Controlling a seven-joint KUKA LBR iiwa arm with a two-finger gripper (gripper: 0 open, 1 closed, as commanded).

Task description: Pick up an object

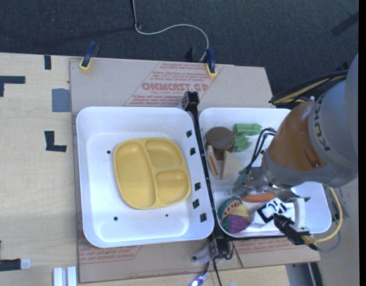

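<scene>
My gripper (249,183) is low in the right bin (316,216), reaching in from the right under the orange-banded wrist. Just below it lies an orange carrot-like piece (258,199), very close to the gripper or touching it. A brown cylinder (220,139) stands at the bin's upper left, with a green ridged object (247,130) to its right. A tan wedge with a red edge (219,161) lies below the cylinder, left of the gripper. A round multicoloured toy (235,215) sits at the bin's lower left corner. The arm hides the bin's right half.
The left bin (93,159) holds a yellow divided plate (152,172). A black divider strip (197,159) runs between the bins. A black-and-white tag (275,209) on the arm hangs over the right bin's lower rim. Cardboard underlies both bins.
</scene>
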